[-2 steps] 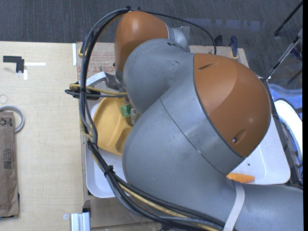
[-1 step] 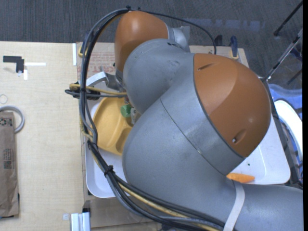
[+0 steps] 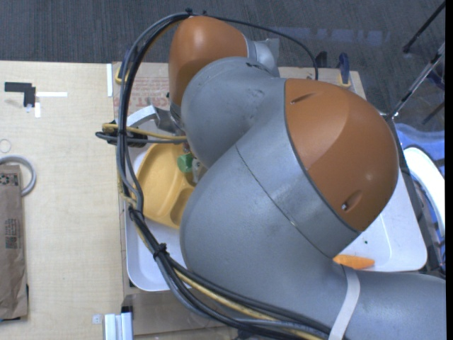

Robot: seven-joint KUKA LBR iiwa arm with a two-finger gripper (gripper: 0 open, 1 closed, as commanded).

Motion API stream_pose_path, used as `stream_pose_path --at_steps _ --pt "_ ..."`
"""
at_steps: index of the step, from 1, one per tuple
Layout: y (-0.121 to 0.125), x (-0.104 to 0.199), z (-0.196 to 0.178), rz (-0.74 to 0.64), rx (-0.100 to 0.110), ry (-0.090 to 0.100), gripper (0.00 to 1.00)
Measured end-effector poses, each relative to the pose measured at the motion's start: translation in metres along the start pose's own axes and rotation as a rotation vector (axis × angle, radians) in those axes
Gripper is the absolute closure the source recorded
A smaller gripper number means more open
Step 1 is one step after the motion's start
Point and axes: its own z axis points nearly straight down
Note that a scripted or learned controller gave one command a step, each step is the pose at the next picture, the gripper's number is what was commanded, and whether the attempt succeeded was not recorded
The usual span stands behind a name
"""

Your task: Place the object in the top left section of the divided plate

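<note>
Grey-and-orange arm (image 3: 283, 190) bulk covers most of the white bins (image 3: 145, 268). Left of it, a yellow divided plastic plate (image 3: 159, 186) lies in the left bin. A small green object (image 3: 185, 163) sits at the plate's right edge, against the arm. An orange carrot-like piece (image 3: 354, 262) lies far right of the plate.

A single fixed camera looks down from above the counter (image 3: 56, 190) at a slant, with dark carpeted floor (image 3: 71, 20) along the top of the frame as the far side. The arm (image 3: 283, 190) enters from the right and rises close beneath the lens, so its grey and orange joints loom large and cover most of the middle. Past them, parts of a white bin (image 3: 145, 271) and a yellow divided plate (image 3: 159, 183) appear at left of centre.
</note>
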Motion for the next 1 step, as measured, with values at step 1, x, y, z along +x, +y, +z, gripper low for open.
stream_pose_path --at_steps 1 --pt "0.0 0.0 0.0 0.0 0.0 0.0 0.0"
